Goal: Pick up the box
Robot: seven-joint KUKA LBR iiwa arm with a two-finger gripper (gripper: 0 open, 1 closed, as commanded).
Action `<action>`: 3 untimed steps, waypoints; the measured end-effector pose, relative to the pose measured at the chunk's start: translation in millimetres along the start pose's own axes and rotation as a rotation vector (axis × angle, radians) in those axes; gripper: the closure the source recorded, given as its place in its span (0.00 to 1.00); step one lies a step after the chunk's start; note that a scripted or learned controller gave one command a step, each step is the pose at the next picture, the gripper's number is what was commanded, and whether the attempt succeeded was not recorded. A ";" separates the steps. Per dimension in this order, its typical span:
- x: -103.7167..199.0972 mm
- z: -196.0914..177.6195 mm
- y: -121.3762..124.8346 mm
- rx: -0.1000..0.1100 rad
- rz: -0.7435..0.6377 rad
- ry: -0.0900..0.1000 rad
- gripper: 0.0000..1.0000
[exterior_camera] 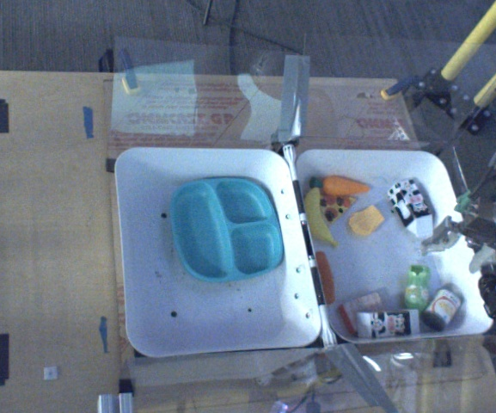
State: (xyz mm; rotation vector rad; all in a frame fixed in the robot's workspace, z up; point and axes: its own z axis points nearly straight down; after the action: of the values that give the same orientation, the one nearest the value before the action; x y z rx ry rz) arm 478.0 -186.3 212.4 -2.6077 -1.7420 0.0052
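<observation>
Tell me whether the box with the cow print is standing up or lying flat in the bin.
Lying flat. The cow-print box rests on its long side along the near wall of the right bin, its printed face up, beside the green bottle.

We look down from one fixed camera above the bench [41, 231], tilted slightly, taking in both white bins [136, 256] whole; the arm's side lies at three o'clock.

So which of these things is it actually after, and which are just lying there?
For the job:
- box, lying at the right bin's near edge
- end effector, at that bin's right rim

Just lying about:
- banana
- carrot
- cheese wedge
- cow-print carton
- green bottle
- small can
- blue divided plate in the left bin
</observation>
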 end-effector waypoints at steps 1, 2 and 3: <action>0.0 0.0 0.0 0.000 0.000 0.000 0.00; -22.2 -161.1 9.7 -0.003 0.120 -0.001 0.00; -9.2 -124.1 15.9 0.001 0.288 -0.001 0.00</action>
State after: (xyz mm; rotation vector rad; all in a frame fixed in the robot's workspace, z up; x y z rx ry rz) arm 489.9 -201.3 336.4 -2.8311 -1.3504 0.0079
